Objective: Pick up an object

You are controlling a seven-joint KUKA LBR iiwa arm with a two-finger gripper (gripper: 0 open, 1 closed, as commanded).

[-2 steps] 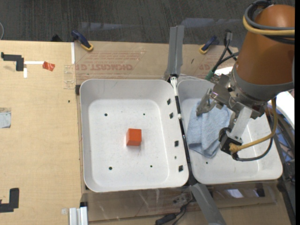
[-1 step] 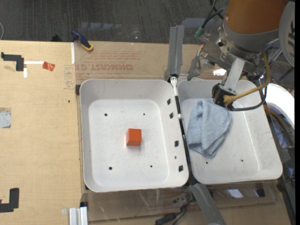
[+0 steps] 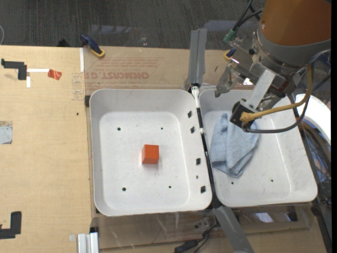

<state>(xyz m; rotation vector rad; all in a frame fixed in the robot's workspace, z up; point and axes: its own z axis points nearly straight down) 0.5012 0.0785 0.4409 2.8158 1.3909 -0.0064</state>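
An orange-red cube [image 3: 150, 154] sits near the middle of the left bin [image 3: 105, 194]. A crumpled blue-grey cloth [image 3: 235, 145] lies at the left side of the right bin [image 3: 295, 188], against the wall between the bins. My gripper [image 3: 224, 86] hangs over the back left corner of the right bin, above and just behind the cloth. It is well to the right of the cube. Nothing shows between its fingers.
A cardboard sheet [image 3: 131, 70] lies behind the left bin, with a blue clamp [image 3: 92, 45] at its far corner. A wooden board [image 3: 37, 141] with a small red piece [image 3: 54, 74] runs along the left. A grey post [image 3: 197, 57] rises between the bins at the back.
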